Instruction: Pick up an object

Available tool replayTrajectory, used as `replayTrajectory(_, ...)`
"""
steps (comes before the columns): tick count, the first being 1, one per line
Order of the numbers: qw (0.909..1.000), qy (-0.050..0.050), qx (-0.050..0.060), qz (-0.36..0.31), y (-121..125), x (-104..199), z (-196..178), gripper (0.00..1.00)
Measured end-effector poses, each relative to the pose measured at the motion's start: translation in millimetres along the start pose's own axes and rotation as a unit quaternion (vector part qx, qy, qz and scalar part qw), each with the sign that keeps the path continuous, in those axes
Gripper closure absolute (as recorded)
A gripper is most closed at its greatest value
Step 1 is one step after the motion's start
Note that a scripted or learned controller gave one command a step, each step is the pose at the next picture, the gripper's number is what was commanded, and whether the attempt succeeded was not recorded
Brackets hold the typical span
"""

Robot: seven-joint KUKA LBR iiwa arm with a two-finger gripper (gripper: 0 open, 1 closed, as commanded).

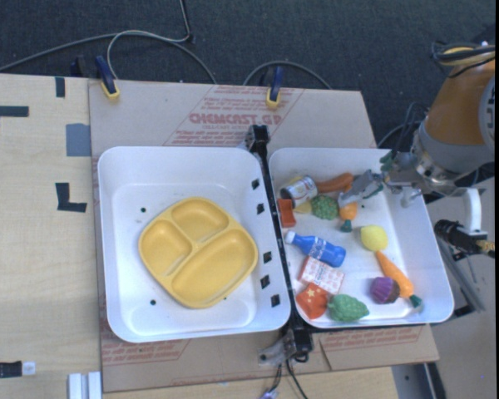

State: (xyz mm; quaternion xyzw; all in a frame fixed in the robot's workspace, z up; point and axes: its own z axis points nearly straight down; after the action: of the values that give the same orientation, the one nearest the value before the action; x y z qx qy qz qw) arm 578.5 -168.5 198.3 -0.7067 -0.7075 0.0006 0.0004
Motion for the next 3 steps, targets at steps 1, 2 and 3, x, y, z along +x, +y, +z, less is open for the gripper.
replayTrajectory(1, 1.0, 0.0, 0.0, 0.0, 55, 14, 109, 0.0)
replayTrajectory(2, 1.0, 0.0, -0.001, -0.001, 56, 15, 99, 1.0)
replayTrajectory(3, 1.0, 0.001, -0.001, -0.001, 21, 86, 14, 1.0)
